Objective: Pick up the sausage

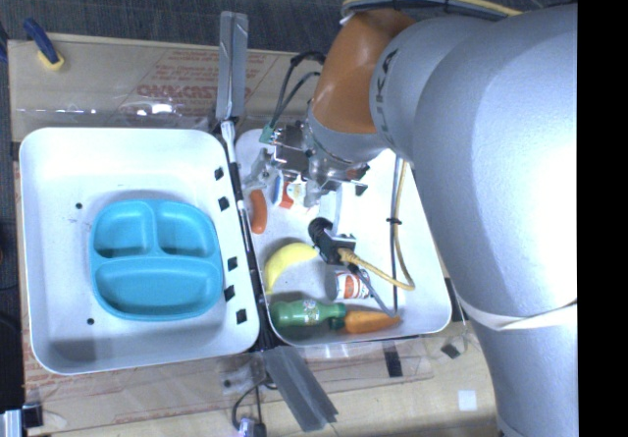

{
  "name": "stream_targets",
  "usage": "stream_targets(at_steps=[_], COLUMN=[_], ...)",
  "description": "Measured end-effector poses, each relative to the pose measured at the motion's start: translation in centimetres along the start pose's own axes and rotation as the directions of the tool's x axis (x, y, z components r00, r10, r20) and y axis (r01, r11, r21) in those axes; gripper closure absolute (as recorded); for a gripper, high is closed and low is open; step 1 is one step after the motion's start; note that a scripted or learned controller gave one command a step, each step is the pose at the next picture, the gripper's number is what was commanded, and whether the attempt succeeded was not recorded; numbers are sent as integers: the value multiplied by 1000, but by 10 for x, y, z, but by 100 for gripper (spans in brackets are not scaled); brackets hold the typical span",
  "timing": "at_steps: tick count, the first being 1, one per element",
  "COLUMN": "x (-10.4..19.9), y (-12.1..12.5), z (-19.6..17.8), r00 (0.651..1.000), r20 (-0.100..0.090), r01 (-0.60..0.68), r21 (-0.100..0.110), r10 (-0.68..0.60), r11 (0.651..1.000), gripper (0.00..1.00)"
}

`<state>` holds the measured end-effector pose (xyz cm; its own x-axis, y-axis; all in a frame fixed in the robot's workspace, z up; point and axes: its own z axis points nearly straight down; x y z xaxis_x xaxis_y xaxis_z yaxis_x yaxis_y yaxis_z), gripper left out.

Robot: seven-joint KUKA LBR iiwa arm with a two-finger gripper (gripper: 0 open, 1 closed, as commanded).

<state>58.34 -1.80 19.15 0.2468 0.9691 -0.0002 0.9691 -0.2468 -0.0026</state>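
Note:
The sausage (257, 212), a short orange-red link, lies in the right bin (424, 258) close to its left wall. My gripper (289, 182) hangs low over the back left part of that bin, just up and to the right of the sausage. The metal parts of the gripper and the wrist above them hide what lies directly beneath. A small orange-red patch (287, 195) shows under the gripper; I cannot tell what it is.
In the right bin a yellow fruit (287, 263), a green bottle (305, 314), a carrot (371, 322) and a small labelled jar (353, 288) crowd the front. The left bin (49, 170) holds a blue divided plate (155, 259). The arm covers the right bin's back right.

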Motion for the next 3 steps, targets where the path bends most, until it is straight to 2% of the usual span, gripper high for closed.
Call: stream_targets(at_steps=[1,2,3], x=[0,0,-92], y=[0,0,5], z=[-9,-9,84], r00=[1000,1000,995], r20=[0,0,0], r01=[4,4,103], r21=[2,2,2], r10=[-4,-4,-103], r11=[1000,1000,995], gripper=[100,0,0])
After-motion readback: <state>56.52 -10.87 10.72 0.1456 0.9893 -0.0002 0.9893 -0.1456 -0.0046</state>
